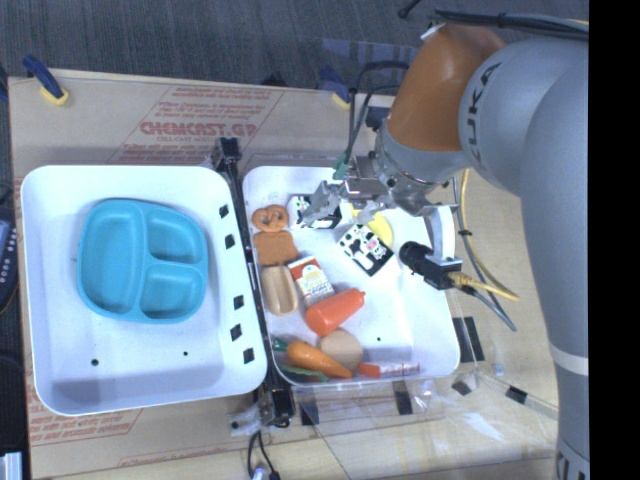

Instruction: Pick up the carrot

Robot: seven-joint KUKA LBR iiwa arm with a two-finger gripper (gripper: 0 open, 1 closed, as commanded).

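Camera view: your carrot (318, 359) lies in the right bin (432, 313), near corner on the bin's left side. Long axis runs on a slant, green-topped end at upper left by the bin wall, tip toward lower right. A beige egg-like piece (341, 346) touches it; an orange-red piece (335, 309) sits just above. Bare floor lies to the right. The gripper (325, 206) hovers at the far end, well apart; whether it's spread or closed, you cannot tell. The blue tray (142, 260) occupies the left bin (60, 378).

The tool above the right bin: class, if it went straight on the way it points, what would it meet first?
The tool points toward the view's left and downward. It would probably meet first the small black-and-white item just below it; depth is unclear. The carrot lies elsewhere, near the bin's front wall.
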